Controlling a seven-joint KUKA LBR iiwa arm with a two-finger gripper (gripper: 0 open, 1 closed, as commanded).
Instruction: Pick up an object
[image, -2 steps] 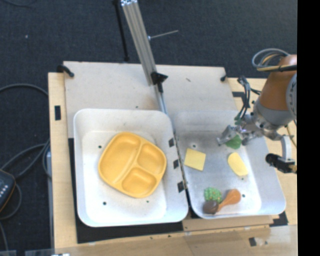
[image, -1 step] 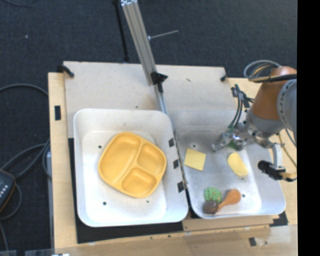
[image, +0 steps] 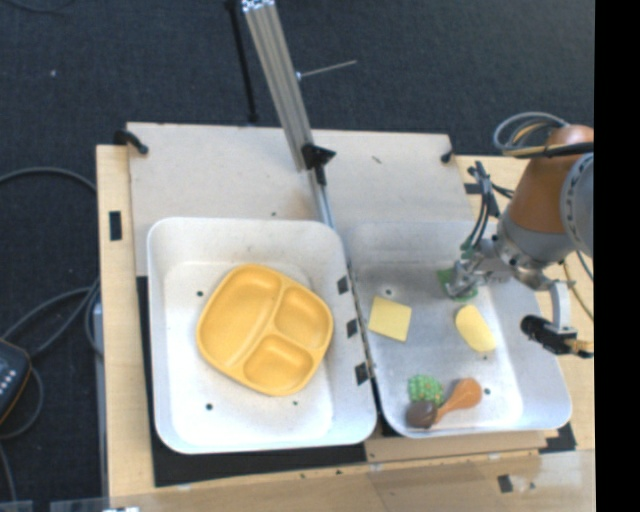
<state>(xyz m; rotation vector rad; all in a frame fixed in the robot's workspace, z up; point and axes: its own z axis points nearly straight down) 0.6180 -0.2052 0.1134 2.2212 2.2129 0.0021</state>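
Note:
The right bin (image: 395, 255) holds a flat yellow square (image: 390, 320), a pale yellow oval piece (image: 475, 329), a small green bumpy item (image: 425, 387) and a brown drumstick-shaped toy (image: 447, 402). My gripper (image: 460, 283) hangs low over the bin's upper right part, just above and left of the oval piece. Its tip is small and dark against the bin floor, and nothing shows between it and the floor.
The left bin (image: 175, 250) bears a yellow divided plate (image: 264, 327). A slanted aluminium post (image: 285, 90) rises behind the bins. The arm's grey wrist and orange band (image: 545, 195) cover the right bin's far right corner. Cables lie on the dark floor at left.

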